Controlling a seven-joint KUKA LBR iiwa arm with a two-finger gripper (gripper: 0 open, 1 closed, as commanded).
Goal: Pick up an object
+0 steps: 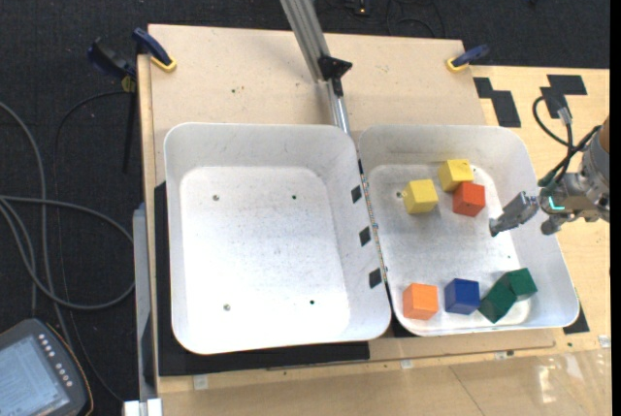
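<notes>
The claw (524,216) hung spread and empty at the right bin's (543,174) edge — the red block (470,198) lay nearest, touching a yellow one (455,174), so a clean, centred descent seemed wise.

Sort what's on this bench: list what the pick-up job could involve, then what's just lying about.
Job: gripper; right bin; two yellow blocks; red block; orange block; blue block; two green blocks.

Lying about: left bin; corner clamps; metal pole.
</notes>
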